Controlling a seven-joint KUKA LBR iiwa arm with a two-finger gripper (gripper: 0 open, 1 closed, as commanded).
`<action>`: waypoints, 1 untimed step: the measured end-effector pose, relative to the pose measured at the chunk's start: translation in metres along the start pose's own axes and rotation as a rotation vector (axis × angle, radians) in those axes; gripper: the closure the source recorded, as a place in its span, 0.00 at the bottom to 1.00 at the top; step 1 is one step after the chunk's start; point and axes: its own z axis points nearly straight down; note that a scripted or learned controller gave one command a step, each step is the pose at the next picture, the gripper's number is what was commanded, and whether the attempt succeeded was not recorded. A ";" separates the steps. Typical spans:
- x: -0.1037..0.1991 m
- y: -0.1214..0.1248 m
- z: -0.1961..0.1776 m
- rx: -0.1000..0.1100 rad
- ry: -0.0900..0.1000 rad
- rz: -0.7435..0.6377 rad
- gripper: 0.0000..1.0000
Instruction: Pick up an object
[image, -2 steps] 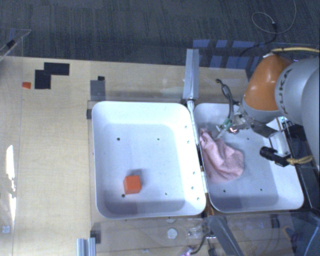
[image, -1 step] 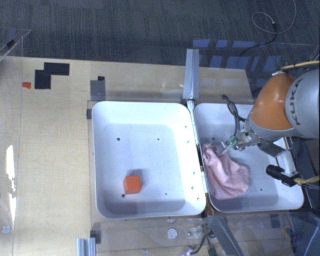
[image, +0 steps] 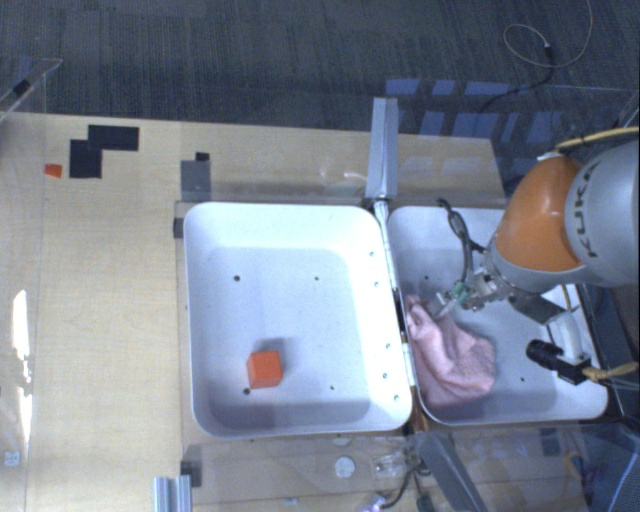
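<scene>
Camera view: pincer over the pink cloth at right bin's left wall. Its state, cannot tell. Next, a firm grab and lift.

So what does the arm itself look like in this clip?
The arm is a rounded grey body with a broad orange band and dark lettering on the grey shell. A thin dark cable loops beside it, toward the small metallic gripper.
</scene>
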 end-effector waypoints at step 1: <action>-0.021 0.050 0.001 0.012 0.007 0.143 0.00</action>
